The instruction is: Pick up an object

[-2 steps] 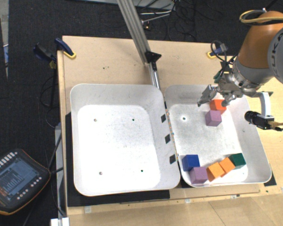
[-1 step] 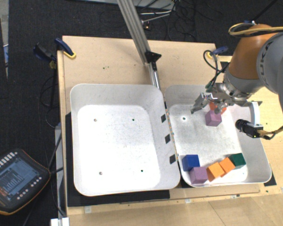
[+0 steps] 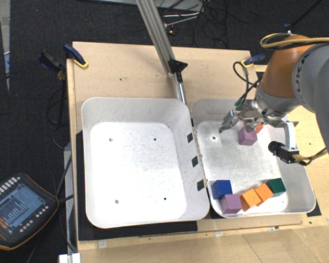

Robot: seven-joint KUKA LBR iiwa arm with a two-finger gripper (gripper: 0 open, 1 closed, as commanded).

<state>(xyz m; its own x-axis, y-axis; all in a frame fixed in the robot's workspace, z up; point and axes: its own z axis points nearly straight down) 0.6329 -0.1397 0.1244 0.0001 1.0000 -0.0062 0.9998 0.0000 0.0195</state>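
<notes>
My gripper (image 3: 242, 123) hangs low over the upper part of the right bin (image 3: 300, 175), reaching in from the right. A purple block (image 3: 247, 136) sits directly under it, touching or nearly touching its tip; I cannot tell whether the block is gripped. A small red-orange piece (image 3: 257, 128) peeks out just behind the block. Along the bin's front edge lie a blue cube (image 3: 221, 188), a second purple cube (image 3: 231, 203), an orange block (image 3: 251, 198) and a green cube (image 3: 276, 187).
The left bin (image 3: 93, 147) stands beside the right one, their walls meeting near the middle. A slanted metal pole (image 3: 159, 34) comes down to the bins' back edge. A teach pendant (image 3: 16, 207) lies off the bench at lower left.
</notes>
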